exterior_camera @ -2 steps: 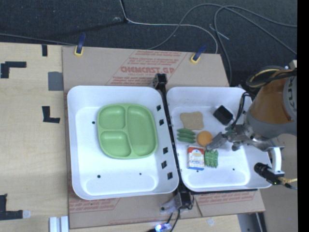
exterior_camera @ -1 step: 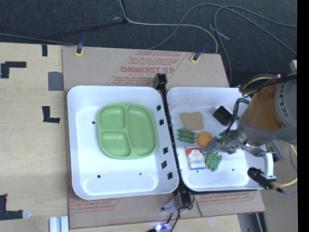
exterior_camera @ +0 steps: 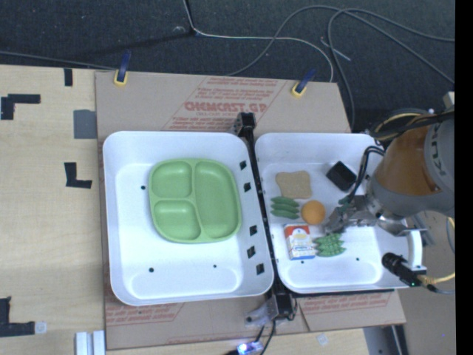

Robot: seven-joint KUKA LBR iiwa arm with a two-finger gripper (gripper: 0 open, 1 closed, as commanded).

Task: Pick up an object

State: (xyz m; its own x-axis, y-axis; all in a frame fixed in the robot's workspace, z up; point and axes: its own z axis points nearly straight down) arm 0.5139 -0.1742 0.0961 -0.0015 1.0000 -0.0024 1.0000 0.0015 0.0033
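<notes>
Here the gripper (exterior_camera: pixel 338 222) hangs low in the right bin (exterior_camera: pixel 355 276), just above the green pea pods (exterior_camera: pixel 329 245), beside the orange (exterior_camera: pixel 314 212); its fingers' state is unclear.

arm (exterior_camera: pixel 414 168): cut off at right edge | claw (exterior_camera: pixel 341 220): blurred | carton (exterior_camera: pixel 299 241) label: too small to read

Left bin (exterior_camera: pixel 126 220): green divided plate (exterior_camera: pixel 196 200). Right bin (exterior_camera: pixel 355 272): toast slice (exterior_camera: pixel 294 184), black block (exterior_camera: pixel 341 174), orange ball (exterior_camera: pixel 313 212), green pods (exterior_camera: pixel 284 206), red-white carton (exterior_camera: pixel 299 242), green beans (exterior_camera: pixel 329 244). Gripper (exterior_camera: pixel 341 220) low over right bin, just beside orange ball, touching green beans' far end.
</notes>
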